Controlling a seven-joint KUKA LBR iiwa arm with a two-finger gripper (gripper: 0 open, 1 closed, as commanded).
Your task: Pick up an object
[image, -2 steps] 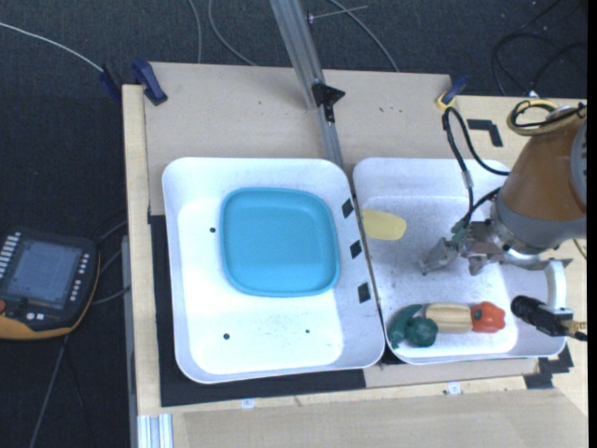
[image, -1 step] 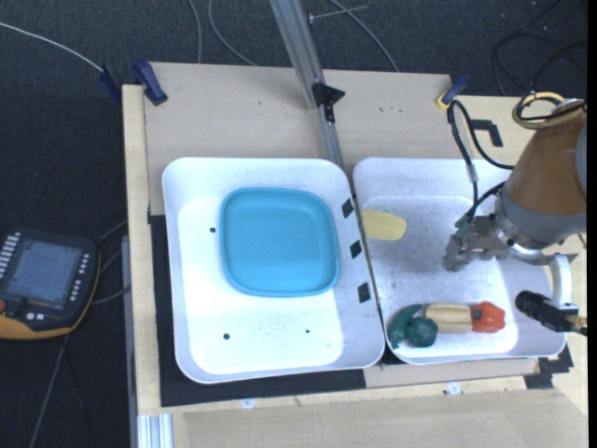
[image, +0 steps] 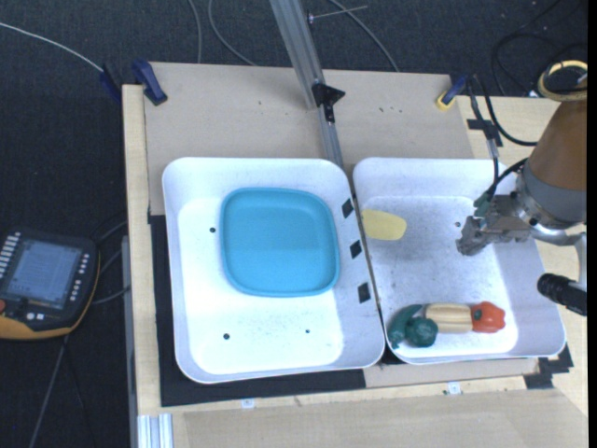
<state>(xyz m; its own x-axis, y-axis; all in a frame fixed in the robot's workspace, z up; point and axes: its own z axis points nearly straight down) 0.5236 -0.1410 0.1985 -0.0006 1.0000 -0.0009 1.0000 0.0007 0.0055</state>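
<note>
In the right bin (image: 410, 180) a pale yellow flat piece (image: 383, 224) lies near the left wall. Along the bin's front edge sit a dark green round object (image: 413, 329), a tan wooden cylinder (image: 448, 317) and a red-orange piece (image: 488, 317), all close together in a row. My gripper (image: 472, 240) hangs over the right half of this bin, well above and behind that row, and nothing shows between its fingers. The left bin (image: 187, 213) holds a light blue square plate (image: 279, 241).
A slanted metal bar (image: 303, 49) runs down from the top to the gap between the bins. Blue clamps (image: 147, 80) hold the board's corners. A handheld pendant (image: 42, 280) lies on the floor at the left, and cables cross the dark floor.
</note>
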